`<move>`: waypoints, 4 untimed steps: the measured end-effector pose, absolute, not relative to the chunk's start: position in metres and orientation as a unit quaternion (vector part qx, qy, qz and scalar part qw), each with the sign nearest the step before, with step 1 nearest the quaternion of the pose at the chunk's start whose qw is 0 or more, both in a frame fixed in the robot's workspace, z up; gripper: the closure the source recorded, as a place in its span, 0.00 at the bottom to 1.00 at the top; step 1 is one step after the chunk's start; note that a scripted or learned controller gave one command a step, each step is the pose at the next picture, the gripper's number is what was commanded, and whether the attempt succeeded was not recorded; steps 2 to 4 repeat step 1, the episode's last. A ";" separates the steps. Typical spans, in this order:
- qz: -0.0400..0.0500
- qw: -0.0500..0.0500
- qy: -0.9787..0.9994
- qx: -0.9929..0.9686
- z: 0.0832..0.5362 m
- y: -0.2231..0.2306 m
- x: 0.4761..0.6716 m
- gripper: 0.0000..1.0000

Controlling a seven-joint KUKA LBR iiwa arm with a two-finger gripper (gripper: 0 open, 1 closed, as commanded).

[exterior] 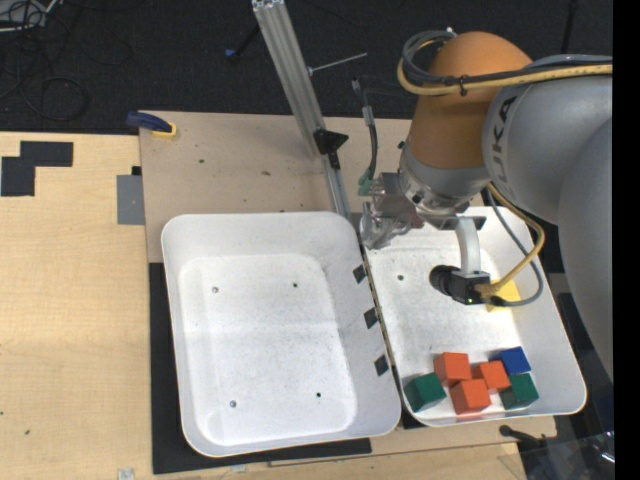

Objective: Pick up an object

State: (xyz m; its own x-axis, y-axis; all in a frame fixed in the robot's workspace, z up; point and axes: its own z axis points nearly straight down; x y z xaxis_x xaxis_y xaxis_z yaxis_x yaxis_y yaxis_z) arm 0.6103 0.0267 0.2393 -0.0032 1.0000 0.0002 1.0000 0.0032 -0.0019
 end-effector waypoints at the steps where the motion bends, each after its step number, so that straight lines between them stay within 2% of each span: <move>1: 0.001 0.001 -0.708 -0.706 0.232 0.069 0.611 1.00; 4: 0.001 0.001 -0.708 -0.706 0.232 0.069 0.611 1.00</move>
